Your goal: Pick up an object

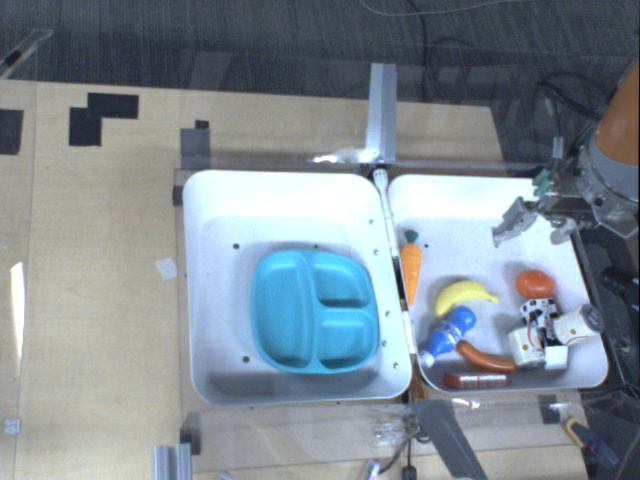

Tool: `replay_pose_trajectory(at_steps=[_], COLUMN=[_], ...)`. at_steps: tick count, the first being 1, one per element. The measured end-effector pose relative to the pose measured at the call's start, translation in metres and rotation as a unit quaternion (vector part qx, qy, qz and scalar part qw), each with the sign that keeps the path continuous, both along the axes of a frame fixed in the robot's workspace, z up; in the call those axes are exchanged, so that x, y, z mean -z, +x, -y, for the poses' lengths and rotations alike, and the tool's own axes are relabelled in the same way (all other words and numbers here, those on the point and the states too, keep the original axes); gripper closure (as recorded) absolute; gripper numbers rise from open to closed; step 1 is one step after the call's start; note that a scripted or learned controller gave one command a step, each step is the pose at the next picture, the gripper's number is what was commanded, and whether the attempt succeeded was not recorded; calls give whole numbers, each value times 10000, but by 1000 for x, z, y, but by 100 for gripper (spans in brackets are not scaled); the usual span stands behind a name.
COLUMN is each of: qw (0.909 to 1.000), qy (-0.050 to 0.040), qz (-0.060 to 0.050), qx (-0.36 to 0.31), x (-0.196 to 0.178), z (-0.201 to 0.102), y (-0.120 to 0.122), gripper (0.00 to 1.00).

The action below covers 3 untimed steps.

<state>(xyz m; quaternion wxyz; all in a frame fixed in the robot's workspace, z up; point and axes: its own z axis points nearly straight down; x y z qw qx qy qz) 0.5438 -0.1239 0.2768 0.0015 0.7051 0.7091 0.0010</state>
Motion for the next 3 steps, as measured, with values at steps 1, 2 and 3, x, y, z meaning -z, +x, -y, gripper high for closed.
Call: replay_pose_trajectory(at_steps=[1, 2, 3], qw=[9999, 9991, 9990], qy=[-1, -7, -6], qz=[16, 50, 76], qx=[120, -432, -441], x=[172, 187, 175], z=[31, -17, -18], y=[-26, 4, 6], gripper=[0, 0, 100])
